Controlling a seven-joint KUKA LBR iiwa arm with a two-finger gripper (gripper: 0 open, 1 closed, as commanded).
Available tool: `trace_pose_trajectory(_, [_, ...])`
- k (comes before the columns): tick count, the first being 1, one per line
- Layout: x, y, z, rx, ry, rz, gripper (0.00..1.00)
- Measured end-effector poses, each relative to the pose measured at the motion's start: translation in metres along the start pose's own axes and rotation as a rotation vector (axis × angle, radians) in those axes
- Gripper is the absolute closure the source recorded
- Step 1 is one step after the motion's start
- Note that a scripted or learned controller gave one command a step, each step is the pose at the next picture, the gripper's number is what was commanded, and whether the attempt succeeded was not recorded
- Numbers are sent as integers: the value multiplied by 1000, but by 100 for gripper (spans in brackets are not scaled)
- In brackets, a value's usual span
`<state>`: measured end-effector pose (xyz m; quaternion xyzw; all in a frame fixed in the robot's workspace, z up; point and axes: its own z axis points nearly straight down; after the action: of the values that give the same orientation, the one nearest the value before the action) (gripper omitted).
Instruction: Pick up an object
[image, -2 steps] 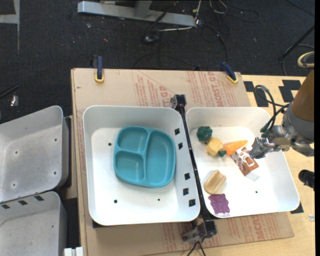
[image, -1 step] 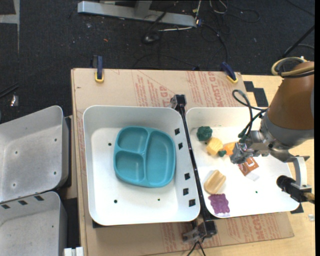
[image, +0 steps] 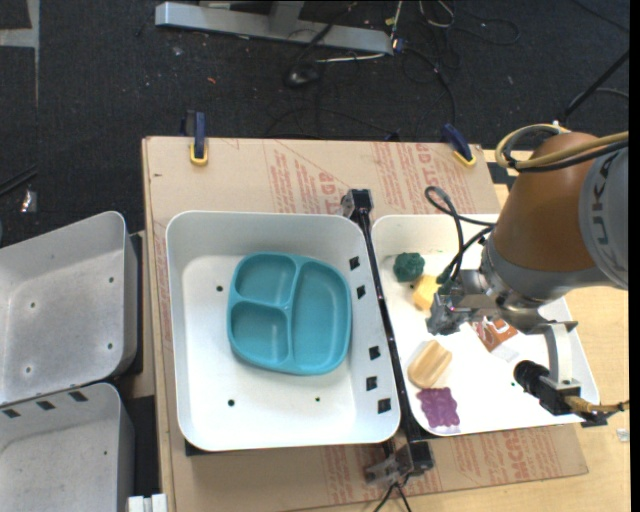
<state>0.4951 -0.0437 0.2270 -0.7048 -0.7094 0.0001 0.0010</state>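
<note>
Hiding bin (image: 470, 425) contents: bulky arm (image: 550, 230).

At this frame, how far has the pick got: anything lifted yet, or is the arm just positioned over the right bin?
Done: the arm has reached into the right bin, its gripper low among the objects. In hand: nothing visibly lifted; the yellow piece, dark green piece, tan piece and purple piece all lie on the bin floor. Left: grasp one and raise it. The teal divided plate sits in the left bin.

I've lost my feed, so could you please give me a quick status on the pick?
Pincer low in right bin, nothing seen held. Yellow piece and tan piece close by. Green and purple pieces nearby, no obstruction.
</note>
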Motion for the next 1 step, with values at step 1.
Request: trace_pose_trajectory(1, [56,0,-10,-3,0,-1,100])
